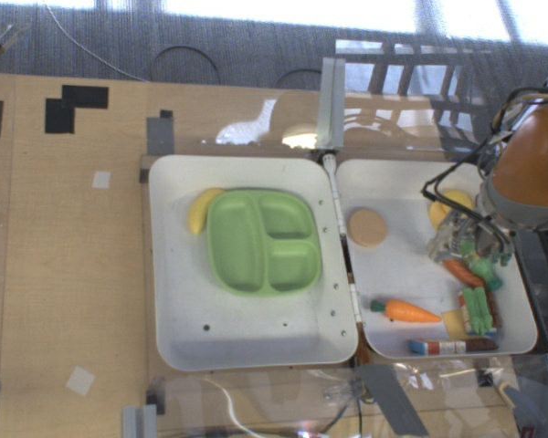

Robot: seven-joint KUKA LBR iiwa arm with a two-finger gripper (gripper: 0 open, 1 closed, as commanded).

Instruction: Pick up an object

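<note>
Here, nearest the camera, the front edge of the worktop [64, 336] shows pale wood with small grey squares taped on it.

Right bin [393, 272], front wall: a red, white and blue tube-like item [449, 346] lies lengthwise along it. Just behind that, a toy carrot [404, 311] lies on its side, green top pointing toward the divider between the bins. To the carrot's right, a small yellow block [454, 322] sits beside a green ridged piece [478, 310], which lies against a dark red strip near the right wall.

Mid-bin, right side: the gripper [468, 245] hangs low over a second, smaller orange carrot [462, 273] and a small green piece [486, 273]. Jaws: cannot tell whether spread or pressed together; cables and clear parts clutter the spot. Nothing visibly between them. A yellow object [441, 210] sits just behind the gripper, partly hidden. The orange band of the arm [530, 167] rises at the right.

Toward the divider, a tan round disc [367, 227] lies flat, apart from the rest.

Left bin [178, 318]: a green divided plate [261, 242] sits near the middle, with a banana [199, 210] touching its far-left rim.

Farthest: black square markings on the worktop at upper left, then grey ribbed floor.
</note>
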